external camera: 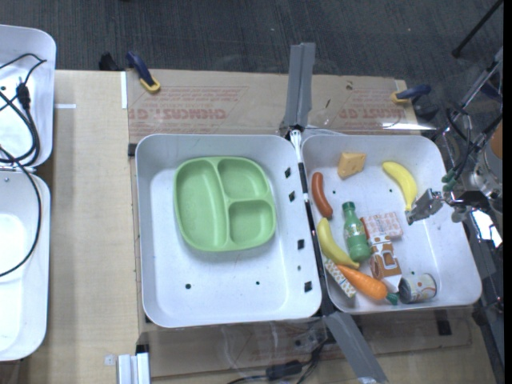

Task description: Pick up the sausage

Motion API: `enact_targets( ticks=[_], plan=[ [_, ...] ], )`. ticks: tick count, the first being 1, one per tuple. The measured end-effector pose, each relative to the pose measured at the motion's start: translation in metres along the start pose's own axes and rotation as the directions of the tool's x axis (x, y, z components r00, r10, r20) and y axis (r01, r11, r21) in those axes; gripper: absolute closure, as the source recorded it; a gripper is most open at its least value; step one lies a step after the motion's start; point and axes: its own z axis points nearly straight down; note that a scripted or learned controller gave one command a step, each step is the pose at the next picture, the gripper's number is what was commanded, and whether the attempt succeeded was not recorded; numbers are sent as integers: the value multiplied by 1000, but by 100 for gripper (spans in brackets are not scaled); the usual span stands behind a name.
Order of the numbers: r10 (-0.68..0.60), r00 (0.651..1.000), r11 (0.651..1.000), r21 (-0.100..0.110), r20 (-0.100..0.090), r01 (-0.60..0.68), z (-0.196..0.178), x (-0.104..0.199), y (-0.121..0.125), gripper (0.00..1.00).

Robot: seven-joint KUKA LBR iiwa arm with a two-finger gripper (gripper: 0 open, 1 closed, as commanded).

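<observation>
resting on a cardboard-covered bench [200, 102], two white bins [160, 294], perhaps dark carpet [240, 14] behind

A single fixed camera looks down from above the counter [96, 214] at a slant, far enough off to take in both white bins whole. The left bin [160, 294] sits at centre frame, the right bin [448, 270] toward the right side. Dark floor [240, 14] runs along the top edge.
</observation>
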Motion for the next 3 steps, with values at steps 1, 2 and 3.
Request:
enact_targets(
  ticks=[1,2,3],
  plan=[
    [0,1000,1000,0,0,0,0,0,0,0],
    [0,1000,1000,0,0,0,0,0,0,0],
    [43,999,999,0,0,-43,95,32,50,0]
  ],
)
